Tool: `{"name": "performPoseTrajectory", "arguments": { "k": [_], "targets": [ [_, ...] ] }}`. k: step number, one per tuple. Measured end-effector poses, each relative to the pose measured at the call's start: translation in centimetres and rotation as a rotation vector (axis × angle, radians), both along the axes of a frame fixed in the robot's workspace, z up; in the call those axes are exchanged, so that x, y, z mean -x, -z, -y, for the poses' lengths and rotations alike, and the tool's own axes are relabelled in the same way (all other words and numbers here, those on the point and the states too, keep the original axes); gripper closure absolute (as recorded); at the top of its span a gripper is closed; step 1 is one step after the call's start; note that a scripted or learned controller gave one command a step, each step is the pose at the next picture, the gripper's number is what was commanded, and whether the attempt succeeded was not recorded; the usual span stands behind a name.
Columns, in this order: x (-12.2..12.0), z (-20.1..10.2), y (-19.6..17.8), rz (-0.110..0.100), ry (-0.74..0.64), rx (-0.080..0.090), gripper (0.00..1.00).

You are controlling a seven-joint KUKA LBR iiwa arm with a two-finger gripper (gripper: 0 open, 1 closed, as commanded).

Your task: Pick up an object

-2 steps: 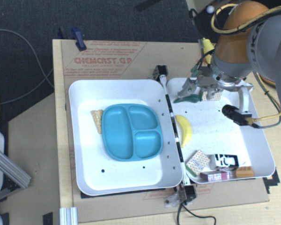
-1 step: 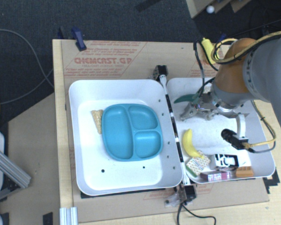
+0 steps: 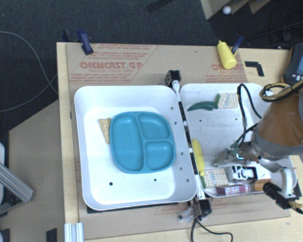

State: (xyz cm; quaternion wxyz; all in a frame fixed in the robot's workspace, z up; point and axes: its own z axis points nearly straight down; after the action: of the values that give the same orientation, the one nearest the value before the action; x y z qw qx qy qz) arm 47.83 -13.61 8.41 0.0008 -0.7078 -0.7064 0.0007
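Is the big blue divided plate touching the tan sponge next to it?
Touching. The camera view shows the blue divided plate overlapping the tan sponge at its left edge, no gap.

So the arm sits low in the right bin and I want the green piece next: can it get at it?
Probably yes. The green piece lies bare near the right bin's far wall, with open floor between it and the arm.

Bench (image 3: 116, 59) with two white bins (image 3: 91, 185)
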Motion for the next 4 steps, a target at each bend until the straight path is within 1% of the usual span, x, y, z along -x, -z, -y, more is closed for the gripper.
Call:
{"name": "performPoseTrajectory", "arguments": {
  "k": [1,2,3,4],
  "targets": [
    [-6.6,-7.9,-10.1,0.003,-0.003,0.000,0.00],
    [-13.9,-3.7,-8.7,0.004,-0.002,0.002,0.00],
    [-17.3,-3.8,0.0,0.001,-0.003,0.000,0.00],
    [-18.7,-3.9,0.0,-0.006,-0.001,0.000,0.00]
  ]
}}
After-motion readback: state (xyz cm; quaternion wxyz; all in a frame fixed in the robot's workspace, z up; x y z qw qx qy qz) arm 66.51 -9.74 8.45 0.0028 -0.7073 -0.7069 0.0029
